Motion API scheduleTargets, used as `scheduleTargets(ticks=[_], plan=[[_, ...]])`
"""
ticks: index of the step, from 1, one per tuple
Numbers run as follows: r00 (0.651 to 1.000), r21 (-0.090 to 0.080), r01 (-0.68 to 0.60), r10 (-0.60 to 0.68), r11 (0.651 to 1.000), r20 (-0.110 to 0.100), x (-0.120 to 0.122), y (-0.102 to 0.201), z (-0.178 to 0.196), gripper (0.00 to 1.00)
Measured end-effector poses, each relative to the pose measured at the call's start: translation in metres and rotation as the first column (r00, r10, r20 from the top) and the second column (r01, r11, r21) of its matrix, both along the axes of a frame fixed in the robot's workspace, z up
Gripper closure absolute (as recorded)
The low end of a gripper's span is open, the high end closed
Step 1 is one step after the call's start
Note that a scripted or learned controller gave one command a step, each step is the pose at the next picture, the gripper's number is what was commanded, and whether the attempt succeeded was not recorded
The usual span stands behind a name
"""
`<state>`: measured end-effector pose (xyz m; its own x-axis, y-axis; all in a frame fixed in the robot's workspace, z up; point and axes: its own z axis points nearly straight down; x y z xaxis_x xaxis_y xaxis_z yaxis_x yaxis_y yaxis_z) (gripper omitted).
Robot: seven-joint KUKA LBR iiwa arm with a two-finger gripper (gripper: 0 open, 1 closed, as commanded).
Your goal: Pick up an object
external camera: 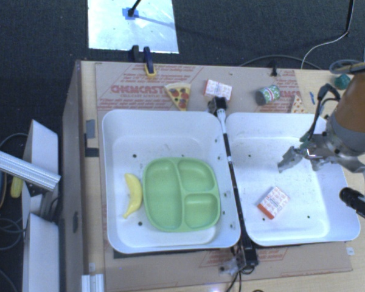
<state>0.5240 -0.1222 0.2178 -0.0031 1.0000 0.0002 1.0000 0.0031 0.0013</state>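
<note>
Risk lies in a miss: the gripper [290, 160] hangs in the right bin [328, 230], and the small orange-and-white box [272, 202] lies below and slightly left of it, flat and skewed, so the tips could nudge it aside. Whether the pincer is open cannot be told; nothing visible in it.

I see the bench [140, 81] carrying two white bins: left bin [115, 132], right bin [340, 224], touching side by side. Along its far edge lie a pizza slice [179, 95], a small packet [218, 89] and a can [268, 94].
</note>
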Motion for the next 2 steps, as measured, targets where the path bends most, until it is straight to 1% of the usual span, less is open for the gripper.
scheduleTargets(ticks=[1, 2], plan=[[1.0, 0.0, 0.002, -0.002, 1.0, -0.002, -0.019, 0.028, -0.102, 0.0], [1.0, -0.002, 0.003, -0.003, 1.0, 0.002, 0.012, -0.032, -0.055, 0.0]])
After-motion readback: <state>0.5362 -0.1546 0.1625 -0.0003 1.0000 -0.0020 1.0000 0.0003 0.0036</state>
